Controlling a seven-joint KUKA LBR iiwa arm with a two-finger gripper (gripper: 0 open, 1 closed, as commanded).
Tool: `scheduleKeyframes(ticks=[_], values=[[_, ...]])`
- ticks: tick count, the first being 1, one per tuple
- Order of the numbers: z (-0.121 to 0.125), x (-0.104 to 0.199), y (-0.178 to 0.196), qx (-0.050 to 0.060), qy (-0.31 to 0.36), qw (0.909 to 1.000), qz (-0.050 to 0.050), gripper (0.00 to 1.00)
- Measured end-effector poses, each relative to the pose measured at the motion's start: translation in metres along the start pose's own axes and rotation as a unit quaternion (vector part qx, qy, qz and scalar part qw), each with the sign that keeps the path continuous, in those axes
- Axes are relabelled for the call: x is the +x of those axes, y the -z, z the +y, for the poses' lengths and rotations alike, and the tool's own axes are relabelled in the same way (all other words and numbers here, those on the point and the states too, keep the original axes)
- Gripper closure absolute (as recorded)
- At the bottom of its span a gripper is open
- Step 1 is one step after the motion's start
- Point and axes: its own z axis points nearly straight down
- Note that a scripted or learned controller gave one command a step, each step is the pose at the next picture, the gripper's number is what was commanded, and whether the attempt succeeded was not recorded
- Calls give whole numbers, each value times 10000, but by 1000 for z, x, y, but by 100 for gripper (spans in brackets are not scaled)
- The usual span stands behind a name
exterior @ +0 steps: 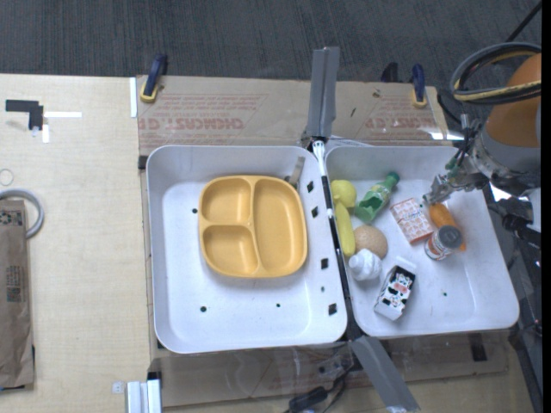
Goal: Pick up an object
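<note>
Two glossy white bins: hand [441, 189] (grip unreadable) above the ridged orange carrot [445, 216], beside a round-lidded can [442, 244].

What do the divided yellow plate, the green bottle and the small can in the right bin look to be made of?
Plate: probably moulded plastic, matte, uniform yellow with soft rounded ridges.
Green bottle: likely plastic, slightly glossy.
Can: seemingly metal, with a greyish lid and orange label; too small to be sure.
</note>
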Motion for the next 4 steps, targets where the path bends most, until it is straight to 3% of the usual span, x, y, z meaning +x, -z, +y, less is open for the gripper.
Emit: scheduleKeyframes(ticks=[1, 2, 3, 4], values=[[1, -1, 11, -16, 4, 10000, -15, 100], [1, -1, 11, -16, 3, 10000, -14, 0], [-4, 1, -11, 11, 48, 10000, 17, 0], [-3, 0, 0, -5, 54, 10000, -3, 100]])
